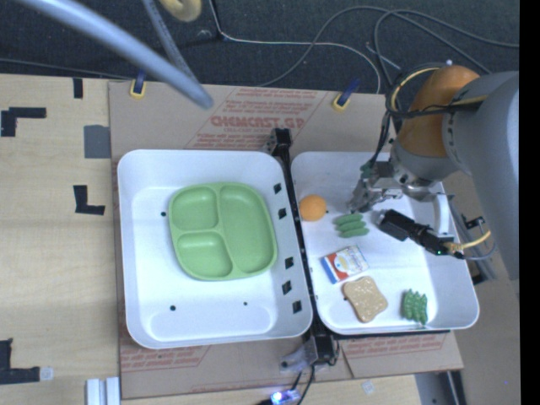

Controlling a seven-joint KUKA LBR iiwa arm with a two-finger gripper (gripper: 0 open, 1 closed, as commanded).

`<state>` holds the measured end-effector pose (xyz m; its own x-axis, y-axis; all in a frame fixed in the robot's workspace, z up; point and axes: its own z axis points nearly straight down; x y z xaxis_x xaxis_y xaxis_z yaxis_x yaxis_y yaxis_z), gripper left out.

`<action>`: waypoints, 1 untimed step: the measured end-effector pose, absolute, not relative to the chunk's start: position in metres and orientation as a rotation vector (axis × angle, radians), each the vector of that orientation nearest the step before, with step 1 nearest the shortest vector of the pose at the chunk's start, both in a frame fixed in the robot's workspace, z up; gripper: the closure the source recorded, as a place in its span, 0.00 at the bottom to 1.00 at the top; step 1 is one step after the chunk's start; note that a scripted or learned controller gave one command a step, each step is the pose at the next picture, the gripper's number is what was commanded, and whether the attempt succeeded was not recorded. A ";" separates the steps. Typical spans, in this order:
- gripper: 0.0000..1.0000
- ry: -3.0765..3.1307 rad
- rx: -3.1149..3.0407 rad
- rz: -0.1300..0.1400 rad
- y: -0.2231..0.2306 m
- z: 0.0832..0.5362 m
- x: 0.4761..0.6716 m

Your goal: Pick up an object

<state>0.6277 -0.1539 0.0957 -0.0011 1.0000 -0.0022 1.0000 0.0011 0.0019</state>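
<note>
From my screen I saw the gripper (364,199) down in the right bin (447,310), just above the green pea pod (349,224), but I could not tell its state. An orange (313,207) lay beside the pod, with a small carton (344,263), toast (364,299) and broccoli (414,305) nearer the front; the left bin (139,294) held a green divided plate (223,230).

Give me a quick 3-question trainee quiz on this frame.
1. True or false: the green divided plate lies in the left bin.
2. Which item lies nearest the gripper? A) toast slice B) green bean pod C) broccoli piece
3. Fill in: the orange ball lies in the ___ bin, beside the divider.

Key: 1 true; 2 B; 3 right.
</note>
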 end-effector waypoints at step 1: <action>1.00 2.219 2.218 0.003 -0.161 0.156 0.633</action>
